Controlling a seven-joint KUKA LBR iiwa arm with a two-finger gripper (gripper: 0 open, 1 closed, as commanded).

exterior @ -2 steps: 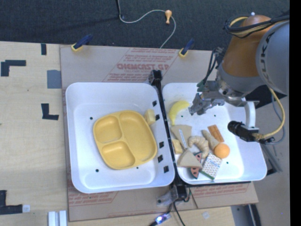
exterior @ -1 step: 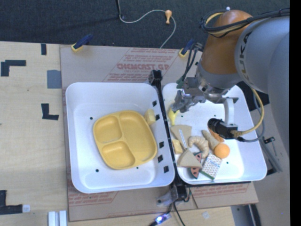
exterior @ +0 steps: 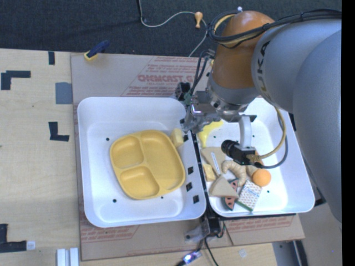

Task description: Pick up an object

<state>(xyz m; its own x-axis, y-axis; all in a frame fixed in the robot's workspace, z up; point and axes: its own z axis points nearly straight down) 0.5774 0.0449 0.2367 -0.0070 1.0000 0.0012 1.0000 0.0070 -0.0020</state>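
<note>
The arm (exterior: pixel 299 65) hides the far end of the right bin (exterior: pixel 285 192).

I see a shallow white plastic left bin (exterior: pixel 100 121) beside its twin, the right bin (exterior: pixel 277 195). Both rest on 1 brown printed cardboard sheet (exterior: pixel 161 73) over the pale wooden bench (exterior: pixel 33 165), which bears black tape marks (exterior: pixel 55 132). Beyond, a blue-and-yellow clip (exterior: pixel 97 49) touches the sheet's far corner, and a thin white cable (exterior: pixel 166 20) crosses the dark carpet (exterior: pixel 66 10).

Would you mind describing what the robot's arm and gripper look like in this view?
The arm has a thick, rounded grey casing, with a glossy orange band above the wrist. Thin dark cables loop over that band and run down its side. The gripper is a small assembly of silvery metal and dark parts.
</note>
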